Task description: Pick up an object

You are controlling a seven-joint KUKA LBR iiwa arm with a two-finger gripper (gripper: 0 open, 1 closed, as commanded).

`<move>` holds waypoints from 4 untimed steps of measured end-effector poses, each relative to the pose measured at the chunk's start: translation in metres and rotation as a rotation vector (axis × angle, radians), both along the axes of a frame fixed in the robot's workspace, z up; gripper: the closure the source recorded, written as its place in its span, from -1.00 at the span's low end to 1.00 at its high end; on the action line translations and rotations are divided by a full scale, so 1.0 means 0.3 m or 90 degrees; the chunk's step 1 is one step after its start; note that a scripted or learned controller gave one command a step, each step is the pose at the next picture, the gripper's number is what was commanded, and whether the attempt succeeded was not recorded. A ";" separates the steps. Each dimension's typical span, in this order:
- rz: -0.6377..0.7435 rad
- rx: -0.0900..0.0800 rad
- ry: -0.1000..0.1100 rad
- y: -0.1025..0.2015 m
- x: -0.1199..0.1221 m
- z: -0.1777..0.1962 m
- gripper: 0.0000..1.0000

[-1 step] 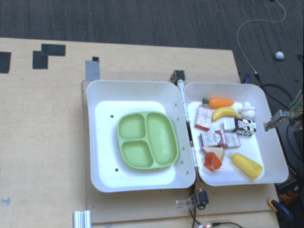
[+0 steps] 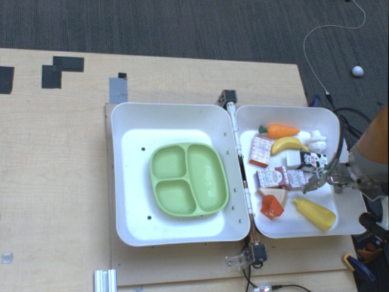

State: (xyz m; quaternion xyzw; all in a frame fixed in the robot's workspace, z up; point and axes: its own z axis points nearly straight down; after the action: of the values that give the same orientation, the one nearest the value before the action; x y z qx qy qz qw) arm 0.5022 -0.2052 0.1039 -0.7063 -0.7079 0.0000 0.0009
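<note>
— What do we have on the bench (image 2: 55, 181)?

— Two white bins side by side. The left bin (image 2: 121, 163) carries a pale green divided plate (image 2: 189, 179) with three compartments, lying flat near its middle. The right bin (image 2: 331, 123) carries all the small things.

— Which ones can we name?

— At the far end we see an orange carrot (image 2: 282, 130), and just in front of it a yellow banana (image 2: 288, 144). Left of the banana lies a red-and-white packet (image 2: 260, 151). Toward the middle sit two more printed packets (image 2: 281, 177) touching each other, and a black-and-white patterned piece (image 2: 313, 159) just right of them. Nearer to us we find a small red piece (image 2: 271, 207) and a yellow bottle-shaped thing (image 2: 315, 213), lying tilted, well apart from the carrot.

— And the arm?

— It reaches in from the right, and the tool (image 2: 316, 182) sits low over the right bin, between the patterned piece and the yellow thing, just beside the printed packets.

— Is it gripping anything?

— We cannot tell how far apart it stands; it is too small and blurred. We see nothing clearly lodged in it.
</note>
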 end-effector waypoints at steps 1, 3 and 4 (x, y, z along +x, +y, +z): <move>0.000 -0.002 -0.006 0.148 -0.044 -0.057 -1.00; 0.001 -0.003 -0.010 0.148 -0.036 -0.019 -1.00; 0.002 -0.004 -0.013 0.150 -0.031 0.016 1.00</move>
State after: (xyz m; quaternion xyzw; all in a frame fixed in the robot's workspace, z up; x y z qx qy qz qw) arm 0.4931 -0.1603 0.1088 -0.7050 -0.7092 -0.0053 -0.0084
